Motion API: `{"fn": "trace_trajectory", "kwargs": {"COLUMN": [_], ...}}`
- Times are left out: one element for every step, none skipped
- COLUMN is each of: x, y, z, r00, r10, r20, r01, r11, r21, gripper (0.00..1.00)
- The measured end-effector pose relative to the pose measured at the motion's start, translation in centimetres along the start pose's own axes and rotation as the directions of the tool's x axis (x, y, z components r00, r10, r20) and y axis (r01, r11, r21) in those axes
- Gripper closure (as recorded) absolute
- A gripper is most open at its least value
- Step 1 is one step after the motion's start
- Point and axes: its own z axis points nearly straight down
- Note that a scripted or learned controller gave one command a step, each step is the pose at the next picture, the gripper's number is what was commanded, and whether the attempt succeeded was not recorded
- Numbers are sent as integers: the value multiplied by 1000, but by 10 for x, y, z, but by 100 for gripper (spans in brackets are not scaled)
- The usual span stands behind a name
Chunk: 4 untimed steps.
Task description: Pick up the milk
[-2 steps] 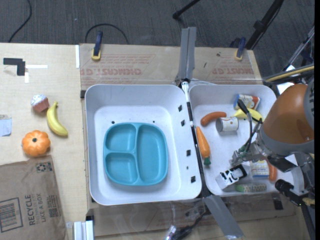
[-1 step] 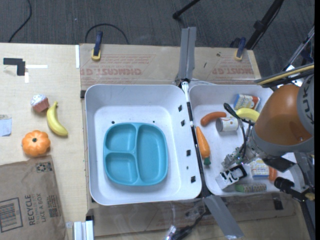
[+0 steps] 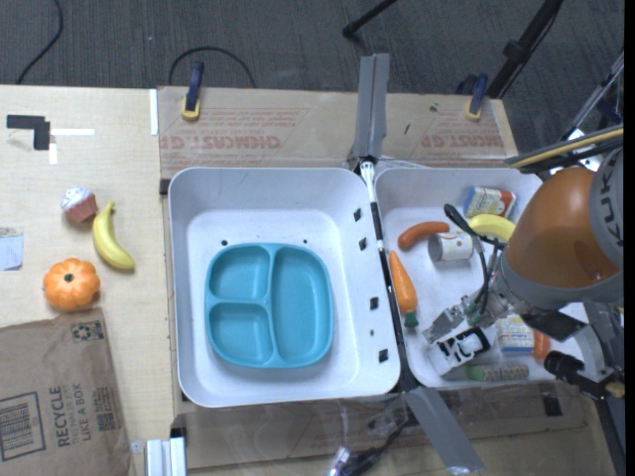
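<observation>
We read "RECYCLE" printed beside a barcode on the brown cardboard sheet (image 3: 55,395) at the lower left, and mirrored red lettering, roughly "CHEMCO", runs across the cardboard (image 3: 268,127) behind the bins. The left bin (image 3: 189,296) is smooth white plastic and holds a teal divided tray (image 3: 270,305) with three rounded compartments. The right bin (image 3: 417,365) holds the clutter: an orange carrot (image 3: 402,281) along its left wall, a reddish sausage (image 3: 424,233), a small white cylinder (image 3: 451,248), a yellow banana (image 3: 491,227), and a small printed carton, which we take for the milk (image 3: 486,202), in the far corner by the banana; its print is too small to read. The gripper (image 3: 458,323) sits low near the bin's front, over a black-and-white labelled item (image 3: 464,345), well apart from that carton; we cannot tell how it is set. On the bench at left lie another banana (image 3: 111,238), a ribbed orange pumpkin (image 3: 71,284) and a cupcake (image 3: 77,204).
</observation>
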Motion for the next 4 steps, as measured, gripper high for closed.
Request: {"fn": "trace_trajectory", "kwargs": {"x": [-76,-77,-76,-79], "y": [-30,-31,-31,-26], "z": [7,-1,-1,2], "r00": [991,992,991,928], "r10": [-134,-129,-131,-372], "r20": [-3,-1,-3,16], "r01": [134,129,131,372], "r11": [991,992,991,928], "r21": [-8,-7,-7,-16], "gripper": [0,100,0,0]}}
